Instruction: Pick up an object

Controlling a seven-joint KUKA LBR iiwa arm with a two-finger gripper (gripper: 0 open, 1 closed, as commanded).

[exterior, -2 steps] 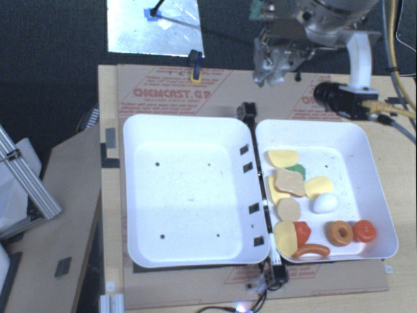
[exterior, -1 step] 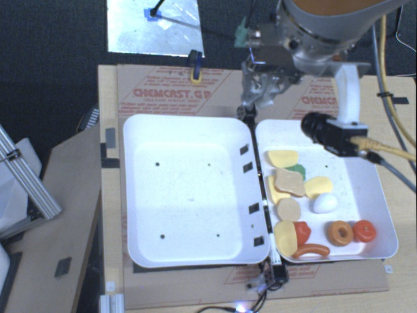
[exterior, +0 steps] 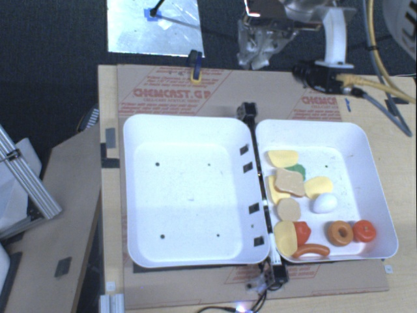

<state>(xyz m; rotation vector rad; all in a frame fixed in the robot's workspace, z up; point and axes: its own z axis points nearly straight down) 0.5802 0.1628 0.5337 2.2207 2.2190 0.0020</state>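
Camera view looks down on a worktop [exterior: 163, 87] with two white bins side by side. The left bin [exterior: 186, 188] has only a few small dark dots on its floor. The right bin [exterior: 365, 149] holds all the toy food, bunched in its left and near parts.

At the far end of the pile lies a flat yellow piece [exterior: 283, 158]. Just below it a tan bread slice [exterior: 290, 182] lies partly on top of a green piece [exterior: 298, 170] and a yellow slice [exterior: 274, 191]. Another yellow piece [exterior: 318, 186] sits to the right of the bread, and a white egg [exterior: 324, 203] touches its near edge. A round tan cookie [exterior: 288, 209] lies below the bread. Nearer still are a yellow lump [exterior: 285, 236] and a red piece [exterior: 301, 231] pressed against it. A red sausage [exterior: 311, 251] lies along the near rim. A brown donut [exterior: 339, 233] and a red tomato [exterior: 364, 230] sit side by side in the near right corner.

The pincer [exterior: 257, 44] hangs at the top of the picture, over the dark floor past the far edge of the worktop, well apart from both bins. I cannot tell how it is set, and nothing can be seen in it. A shiny sheet [exterior: 155, 17] lies on the floor to the left.
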